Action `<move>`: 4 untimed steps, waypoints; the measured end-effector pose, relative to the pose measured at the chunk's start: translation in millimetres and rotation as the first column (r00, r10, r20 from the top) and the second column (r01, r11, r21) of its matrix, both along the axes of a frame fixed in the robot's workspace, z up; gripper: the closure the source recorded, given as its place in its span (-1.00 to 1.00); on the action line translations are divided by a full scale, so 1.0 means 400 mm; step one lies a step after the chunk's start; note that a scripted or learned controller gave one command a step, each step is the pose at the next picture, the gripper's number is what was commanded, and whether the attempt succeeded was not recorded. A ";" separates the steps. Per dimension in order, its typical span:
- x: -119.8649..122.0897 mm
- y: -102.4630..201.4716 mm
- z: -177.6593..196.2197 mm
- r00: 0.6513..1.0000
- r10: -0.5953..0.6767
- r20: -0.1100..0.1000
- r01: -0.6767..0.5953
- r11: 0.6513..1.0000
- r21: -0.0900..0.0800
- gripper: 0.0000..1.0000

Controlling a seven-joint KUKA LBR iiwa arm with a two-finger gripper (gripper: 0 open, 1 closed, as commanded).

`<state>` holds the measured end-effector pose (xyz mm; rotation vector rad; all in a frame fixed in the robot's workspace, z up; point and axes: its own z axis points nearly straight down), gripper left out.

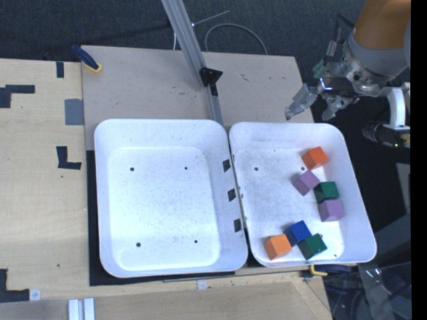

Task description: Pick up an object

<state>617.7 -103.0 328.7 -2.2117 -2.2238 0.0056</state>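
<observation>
Several small cubes lie in the right bin. An orange cube, a purple cube, a green cube and a second purple cube sit along its right side. At the front, a blue cube, an orange cube and a green cube cluster together. My gripper hangs above the bin's far right corner, beyond the rim. Its fingers are spread, open, with nothing between them, and it is well apart from every cube.
The left bin stands beside the right one. A slanted metal bar runs down to a black clamp behind the bins. A thin cable loop lies on the bench at the back.
</observation>
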 end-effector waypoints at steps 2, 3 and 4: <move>-0.338 -0.038 -0.209 1.000 -0.011 0.004 0.011 1.000 -0.003 -1.00; -0.334 -0.073 0.205 1.000 -0.004 0.014 0.004 1.000 -0.004 -1.00; -0.207 0.009 0.202 1.000 0.000 0.007 0.000 1.000 -0.002 -1.00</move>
